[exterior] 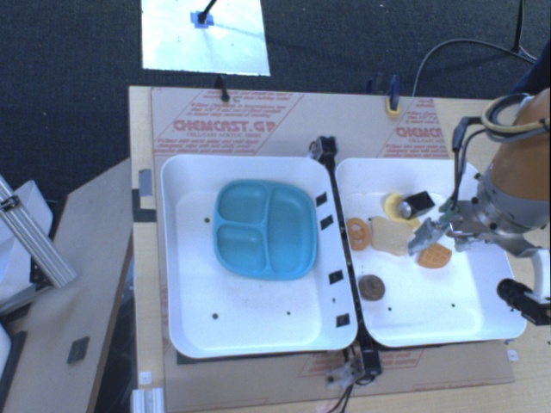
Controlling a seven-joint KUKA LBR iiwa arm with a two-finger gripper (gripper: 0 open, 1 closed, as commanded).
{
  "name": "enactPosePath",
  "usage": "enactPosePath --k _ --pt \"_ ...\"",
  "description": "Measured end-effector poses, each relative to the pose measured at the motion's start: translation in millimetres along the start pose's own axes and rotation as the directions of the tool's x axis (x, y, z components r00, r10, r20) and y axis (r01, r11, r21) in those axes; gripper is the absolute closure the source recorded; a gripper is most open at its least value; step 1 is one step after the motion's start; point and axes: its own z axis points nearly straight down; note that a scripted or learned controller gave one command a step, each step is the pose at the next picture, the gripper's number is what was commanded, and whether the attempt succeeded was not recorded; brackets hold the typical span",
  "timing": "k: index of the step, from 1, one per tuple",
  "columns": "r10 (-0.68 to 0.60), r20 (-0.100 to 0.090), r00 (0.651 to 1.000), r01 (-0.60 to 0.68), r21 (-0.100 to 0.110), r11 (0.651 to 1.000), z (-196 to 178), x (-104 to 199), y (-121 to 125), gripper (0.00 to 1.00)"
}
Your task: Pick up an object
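On the left side of the worktop (146,256) stands the left bin (194,317), and in it lies a blue plate (263,229) with three sections, flat on the white floor, a little above the middle. A black divider with clips (337,248) runs between the two bins. In the right bin (405,321) there are several small things: an orange ring (357,233) close to the left wall, a brown round disc (371,287) lower down, a beige flat piece (389,236) just beside the ring, and a yellow thing (396,206) with a small black block (418,202) touching its right side. An orange waffle-like disc (434,256) lies right of the beige piece. The claw (428,236) is low over this bin, directly above the beige piece and the orange disc, and the grey arm (516,179) comes in from the right. I cannot tell if the claw is open or closed, and nothing is seen between its parts.
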Motion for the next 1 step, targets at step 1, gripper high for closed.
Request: enactPosePath --k 1 --pt "-0.002 0.002 1.000 0.002 -0.011 1.000 -4.9 0.2 2.3 0.00"
